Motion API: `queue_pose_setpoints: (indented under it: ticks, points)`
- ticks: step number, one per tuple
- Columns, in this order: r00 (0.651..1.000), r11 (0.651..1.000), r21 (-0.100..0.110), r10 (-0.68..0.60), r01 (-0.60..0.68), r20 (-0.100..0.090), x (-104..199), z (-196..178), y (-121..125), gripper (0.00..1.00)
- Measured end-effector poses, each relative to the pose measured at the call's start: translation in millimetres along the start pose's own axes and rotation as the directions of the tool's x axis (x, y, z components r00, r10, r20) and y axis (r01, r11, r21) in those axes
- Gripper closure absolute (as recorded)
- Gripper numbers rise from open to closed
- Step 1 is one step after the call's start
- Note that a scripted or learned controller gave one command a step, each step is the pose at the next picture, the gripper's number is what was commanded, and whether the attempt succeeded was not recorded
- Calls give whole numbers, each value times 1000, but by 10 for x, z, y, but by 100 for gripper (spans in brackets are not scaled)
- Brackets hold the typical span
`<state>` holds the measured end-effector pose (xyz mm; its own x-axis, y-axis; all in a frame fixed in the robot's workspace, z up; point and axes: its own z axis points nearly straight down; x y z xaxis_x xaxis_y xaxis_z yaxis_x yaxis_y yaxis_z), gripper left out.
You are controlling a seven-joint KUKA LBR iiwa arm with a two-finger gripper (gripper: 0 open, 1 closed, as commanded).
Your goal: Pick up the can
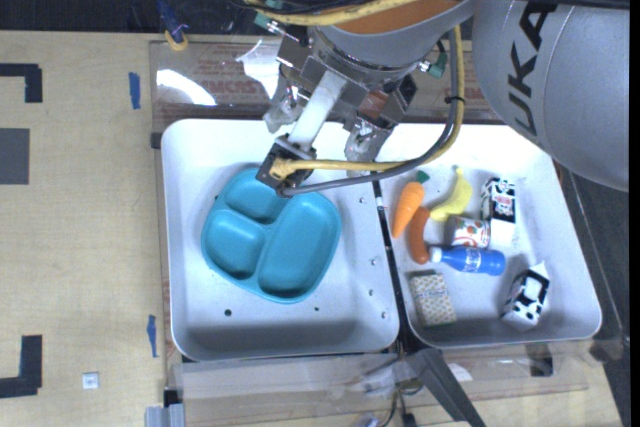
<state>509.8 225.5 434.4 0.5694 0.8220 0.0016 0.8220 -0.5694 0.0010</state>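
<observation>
The can (468,235) is small, red and white, and lies in the right bin (575,315) near its middle. It rests between a yellow banana (453,195) behind it and a blue bottle (472,261) in front of it. My gripper (328,122) hangs over the far side of the left bin (190,315), well to the left of the can and apart from it. The big grey and orange arm hides the far rim of both bins.
A teal divided plate (272,235) lies in the left bin below the gripper. The right bin also holds an orange carrot (408,207), two cow-patterned cartons (500,200) (528,296) and a speckled block (432,298). A ridge (390,265) parts the bins.
</observation>
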Motion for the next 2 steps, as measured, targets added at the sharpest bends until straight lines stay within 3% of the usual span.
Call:
queue_pose_setpoints:
  ticks: [1,2]
  points:
    - [889,889,6,-457,457,3,-154,-1,-221,0]
    - [888,888,4,-459,459,3,-140,-100,-226,100]
